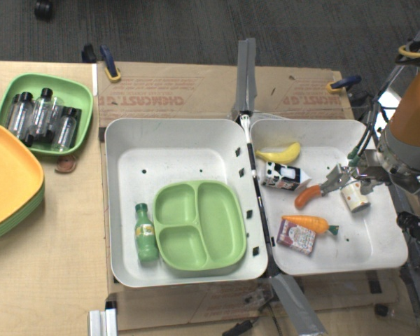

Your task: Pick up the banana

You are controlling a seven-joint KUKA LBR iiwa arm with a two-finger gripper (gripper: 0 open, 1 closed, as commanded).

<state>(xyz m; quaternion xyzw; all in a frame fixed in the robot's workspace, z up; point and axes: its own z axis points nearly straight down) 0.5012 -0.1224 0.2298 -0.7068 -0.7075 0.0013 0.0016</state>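
The banana (280,152) lies in the right bin (378,254), near the bin's far left corner, just behind a small black-and-white carton (281,178). The end effector (334,182) is low over the same bin, to the right of the carton and well apart from the banana. Its fingers look a little spread, with nothing between them. A red-orange sausage-shaped toy (306,197) lies just beside its tip.
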